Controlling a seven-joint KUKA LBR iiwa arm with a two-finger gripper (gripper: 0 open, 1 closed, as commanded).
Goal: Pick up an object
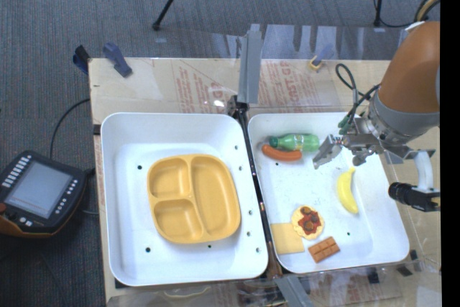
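Yellow curved banana [347, 191], lying free in the right-hand white bin [399, 244] just below the empty, spread-fingered hand [342, 152], looks the nearest pick: descend straight, straddling its narrow width.

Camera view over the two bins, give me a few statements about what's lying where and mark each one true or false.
1. The yellow divided plate lies in the left bin. True.
2. The banana lies on the plate. False: it lies in the right bin, near the gripper.
3. The green bottle lies next to the hot dog at the far side of the right bin. True.
4. The gripper holds the banana between its fingers. False: the banana lies on the bin floor, apart from it.
5. The small pizza sits in the left bin. False: it is in the right bin, by the cheese slice and the cracker.
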